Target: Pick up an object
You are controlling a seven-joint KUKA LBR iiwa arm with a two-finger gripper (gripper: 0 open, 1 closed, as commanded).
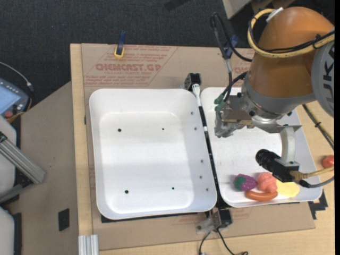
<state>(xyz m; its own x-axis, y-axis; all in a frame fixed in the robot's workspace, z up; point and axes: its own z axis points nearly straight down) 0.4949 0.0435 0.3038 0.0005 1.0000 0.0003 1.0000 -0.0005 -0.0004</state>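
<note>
Grey-and-orange arm (289,52) over the right bin (234,193), gripper (226,125) near its far-left part, jaw state impossible to tell, purple toy (245,182), pink toy (267,181), orange sausage (260,195), yellow piece (289,189) clustered at the near edge, well apart from it

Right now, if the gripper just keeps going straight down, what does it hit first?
Probably bare floor of the right bin, near its left wall. The gripper hangs well up-left of the toy cluster, though depth is hard to judge from this slanted view.
</note>
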